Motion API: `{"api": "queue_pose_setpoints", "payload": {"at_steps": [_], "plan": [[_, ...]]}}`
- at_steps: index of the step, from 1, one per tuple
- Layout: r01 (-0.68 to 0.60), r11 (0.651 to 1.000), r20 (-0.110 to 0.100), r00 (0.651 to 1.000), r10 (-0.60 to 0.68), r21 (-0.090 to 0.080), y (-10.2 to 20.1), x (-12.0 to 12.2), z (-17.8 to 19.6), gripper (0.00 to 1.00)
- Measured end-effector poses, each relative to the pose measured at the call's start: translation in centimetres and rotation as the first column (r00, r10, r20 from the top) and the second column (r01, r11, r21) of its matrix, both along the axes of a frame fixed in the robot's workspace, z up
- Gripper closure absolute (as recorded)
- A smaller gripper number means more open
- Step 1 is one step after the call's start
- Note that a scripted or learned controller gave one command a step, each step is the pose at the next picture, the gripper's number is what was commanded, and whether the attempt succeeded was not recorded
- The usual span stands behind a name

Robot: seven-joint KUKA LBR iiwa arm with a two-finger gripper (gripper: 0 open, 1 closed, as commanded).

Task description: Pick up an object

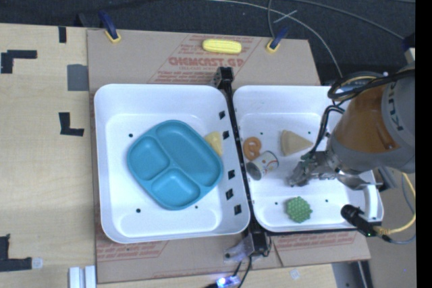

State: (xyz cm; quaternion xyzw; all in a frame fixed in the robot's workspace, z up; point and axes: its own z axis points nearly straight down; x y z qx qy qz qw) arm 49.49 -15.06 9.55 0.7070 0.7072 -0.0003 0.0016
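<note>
My gripper [299,177] hangs low over the right bin [270,96], just right of its middle. A beige wedge [294,141] lies a little above the gripper. A green bumpy ball [298,209] rests below it near the bin's front wall. To the left sit a small orange ring [252,147] and a clear cup with a dark end [262,165]. Nothing is seen between the fingers.
The left bin [111,145] holds a blue divided plate [174,163], with a pale yellow object [214,141] at the plate's right edge. A yellow corn-like item [221,46] lies on the cardboard behind the bins. Cables cross the dark floor at the back.
</note>
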Motion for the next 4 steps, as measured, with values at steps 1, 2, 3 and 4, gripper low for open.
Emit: {"api": "queue_pose_setpoints", "payload": {"at_steps": [1, 2, 3, 4], "plan": [[0.0, 1.0, -0.001, 1.0, 0.0, 0.002, -0.6, 0.5, 4.4, 1.0], [-0.001, 1.0, 0.002, 1.0, 0.001, 0.002, 0.2, 0.3, 10.4, 1.0], [-0.001, 1.0, 0.004, 1.0, 0.001, 0.001, -0.1, 0.6, 16.7, 1.0], [-0.005, 1.0, -0.003, 1.0, 0.005, 0.003, 5.0, 1.3, 15.1, 1.0]]}}
